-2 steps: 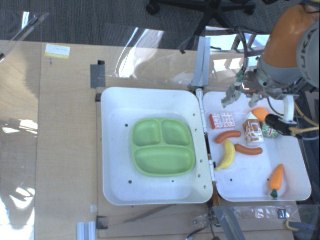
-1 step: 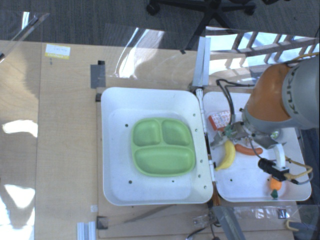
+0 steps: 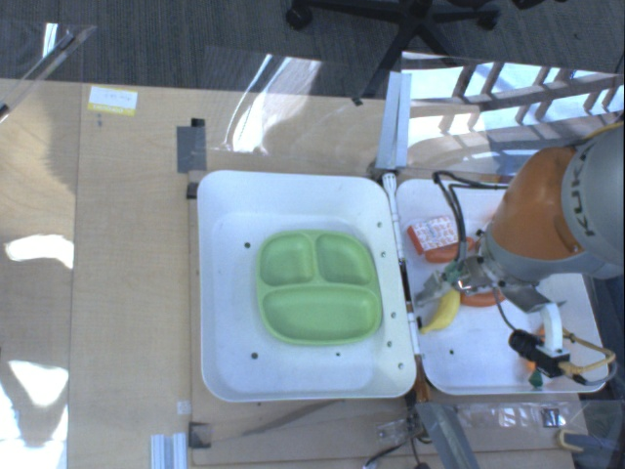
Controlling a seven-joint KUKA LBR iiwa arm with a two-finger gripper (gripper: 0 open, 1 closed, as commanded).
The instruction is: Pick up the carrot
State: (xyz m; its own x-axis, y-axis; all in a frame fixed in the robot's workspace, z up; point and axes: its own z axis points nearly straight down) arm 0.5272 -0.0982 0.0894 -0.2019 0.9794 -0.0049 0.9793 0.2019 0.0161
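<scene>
Carrot (image 3: 532, 365) at right bin (image 3: 479, 369) near edge, mostly hidden, axis unclear. Gripper (image 3: 451, 279) over banana (image 3: 442, 313); jaw state indiscernible.

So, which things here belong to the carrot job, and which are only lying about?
Job: gripper; carrot, probably the orange piece with a green end.
Lying about: banana; red-and-white box; green plate; left bin; right bin.

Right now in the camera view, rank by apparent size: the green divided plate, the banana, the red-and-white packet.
1. Green divided plate, by far the largest.
2 and 3. Banana and red-and-white packet look alike; the arm partly hides the banana, so no ranking.
</scene>
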